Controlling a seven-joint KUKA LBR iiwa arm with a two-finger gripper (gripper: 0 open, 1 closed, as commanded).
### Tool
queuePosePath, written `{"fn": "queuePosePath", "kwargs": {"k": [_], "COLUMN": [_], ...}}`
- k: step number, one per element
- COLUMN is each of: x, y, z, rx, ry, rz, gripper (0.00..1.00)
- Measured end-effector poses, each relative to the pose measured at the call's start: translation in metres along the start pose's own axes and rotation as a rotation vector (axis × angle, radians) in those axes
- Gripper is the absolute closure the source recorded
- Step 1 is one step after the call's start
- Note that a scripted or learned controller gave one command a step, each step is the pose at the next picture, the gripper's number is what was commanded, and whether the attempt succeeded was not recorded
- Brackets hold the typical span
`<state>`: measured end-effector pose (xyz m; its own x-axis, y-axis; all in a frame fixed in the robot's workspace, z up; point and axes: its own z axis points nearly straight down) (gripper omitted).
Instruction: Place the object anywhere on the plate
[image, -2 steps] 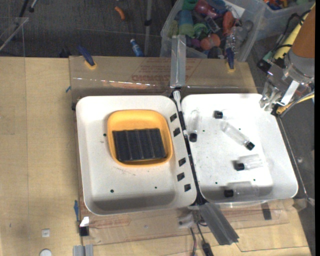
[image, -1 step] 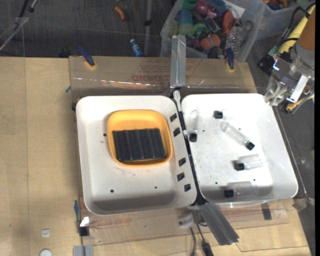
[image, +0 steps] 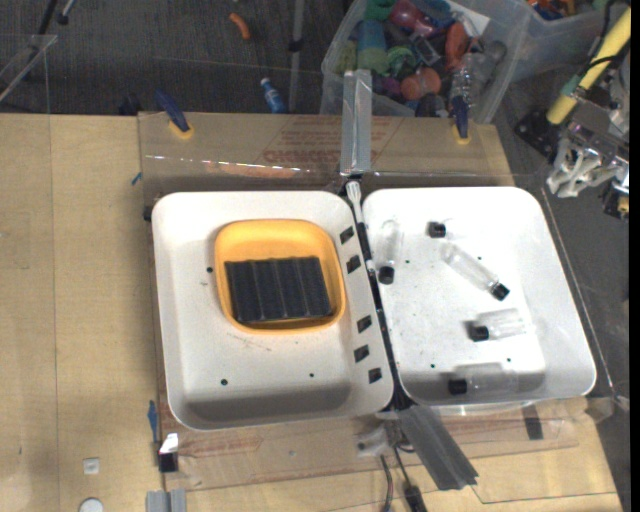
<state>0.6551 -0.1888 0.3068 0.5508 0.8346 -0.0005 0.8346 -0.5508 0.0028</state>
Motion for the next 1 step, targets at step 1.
{"fn": "queuePosePath", "kwargs": {"k": [1], "x": [-0.0148], "y": [0.0246], "z": [-0.0465], "rx": [-0.001], "ry": [0.0], "rz": [-0.14], "gripper": [1.0]}}
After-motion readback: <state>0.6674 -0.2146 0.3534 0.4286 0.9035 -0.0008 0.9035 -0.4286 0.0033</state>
